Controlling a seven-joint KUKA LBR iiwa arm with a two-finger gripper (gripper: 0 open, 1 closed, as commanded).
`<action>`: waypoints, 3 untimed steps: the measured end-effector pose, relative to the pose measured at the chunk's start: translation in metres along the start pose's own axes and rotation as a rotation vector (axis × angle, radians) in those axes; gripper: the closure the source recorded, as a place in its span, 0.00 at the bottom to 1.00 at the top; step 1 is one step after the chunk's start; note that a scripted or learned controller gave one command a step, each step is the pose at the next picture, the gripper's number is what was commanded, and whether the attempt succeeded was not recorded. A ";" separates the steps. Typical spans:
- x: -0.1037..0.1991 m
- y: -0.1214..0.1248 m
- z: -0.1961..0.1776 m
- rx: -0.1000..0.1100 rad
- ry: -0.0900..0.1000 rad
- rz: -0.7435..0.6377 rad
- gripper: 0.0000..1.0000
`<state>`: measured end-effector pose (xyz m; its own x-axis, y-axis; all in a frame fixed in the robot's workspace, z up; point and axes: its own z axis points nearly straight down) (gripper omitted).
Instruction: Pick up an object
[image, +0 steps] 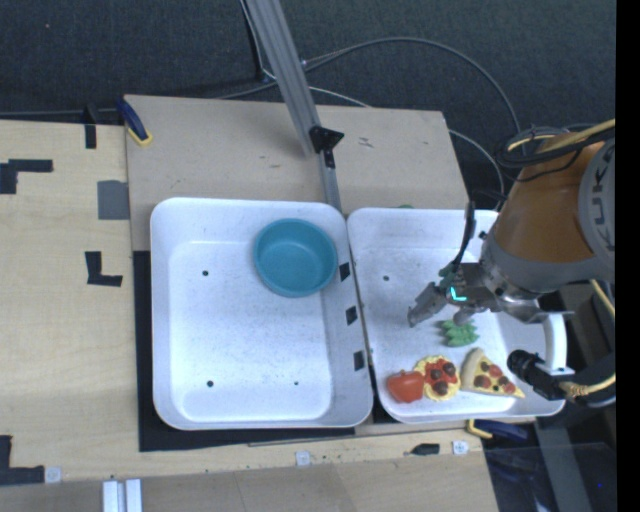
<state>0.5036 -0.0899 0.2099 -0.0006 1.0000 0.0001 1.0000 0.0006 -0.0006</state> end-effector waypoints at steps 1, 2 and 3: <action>0.000 0.000 0.000 0.000 0.000 0.000 0.00; 0.000 -0.001 0.042 0.004 0.000 0.000 0.00; -0.002 -0.003 0.105 0.006 0.001 0.001 0.00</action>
<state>0.5007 -0.0915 0.1047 0.0000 1.0000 0.0008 1.0000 0.0000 -0.0069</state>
